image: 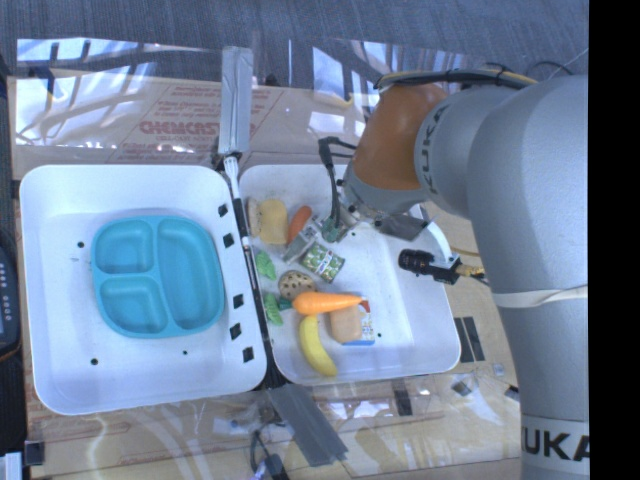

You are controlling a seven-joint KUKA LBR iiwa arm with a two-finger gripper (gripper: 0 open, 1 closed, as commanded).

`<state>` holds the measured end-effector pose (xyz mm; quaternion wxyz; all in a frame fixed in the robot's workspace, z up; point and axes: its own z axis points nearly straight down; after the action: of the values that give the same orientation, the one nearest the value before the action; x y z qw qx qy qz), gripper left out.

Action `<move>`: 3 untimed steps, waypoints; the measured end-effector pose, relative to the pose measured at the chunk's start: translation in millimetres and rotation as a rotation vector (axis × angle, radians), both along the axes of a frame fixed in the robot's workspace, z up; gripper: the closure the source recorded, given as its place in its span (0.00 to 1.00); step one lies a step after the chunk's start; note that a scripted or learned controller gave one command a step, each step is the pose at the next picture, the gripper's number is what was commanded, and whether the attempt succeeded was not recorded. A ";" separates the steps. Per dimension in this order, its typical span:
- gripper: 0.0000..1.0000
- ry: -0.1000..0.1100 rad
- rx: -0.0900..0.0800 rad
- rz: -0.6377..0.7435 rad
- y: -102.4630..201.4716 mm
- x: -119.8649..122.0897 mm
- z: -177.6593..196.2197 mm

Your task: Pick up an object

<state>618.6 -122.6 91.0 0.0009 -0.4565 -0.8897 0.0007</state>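
Pincer (pixel 333 230) sits low in the right bin (pixel 430 318), near that bin's far edge, under the grey arm (pixel 500 158) with its orange band (pixel 395 143); cannot tell its state, the wrist hides it. Just at its tip: a small green-patterned can (pixel 322 261) lying on its side, and a grey-green packet (pixel 302 244) beside it; whether either is touched can't be told. Toward the bin's far-left corner: an orange carrot-like piece (pixel 298 223) and a pale yellow block (pixel 270 220), side by side. Nearer the bin's front: a long carrot (pixel 328 303) lying across, a brown cookie (pixel 291 284) touching its left end, a banana (pixel 315 346) near the front edge, a tan block with a label (pixel 350 326) just right of the banana. Green leafy pieces (pixel 267 268) along the bin's left wall. Left bin (pixel 60 368) holds a blue divided plate (pixel 157 274), about centred. Both bins rest on the table (pixel 150 118), which has clear plastic over it.
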 end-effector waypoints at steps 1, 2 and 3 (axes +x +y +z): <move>1.00 -0.001 -0.001 0.004 0.0 0.7 10.8; 1.00 -0.010 0.002 0.087 77.3 -49.7 105.7; 1.00 -0.001 -0.001 -0.136 74.0 -14.2 103.4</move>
<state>604.4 -48.6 194.4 0.0001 -0.5161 -0.8565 0.0008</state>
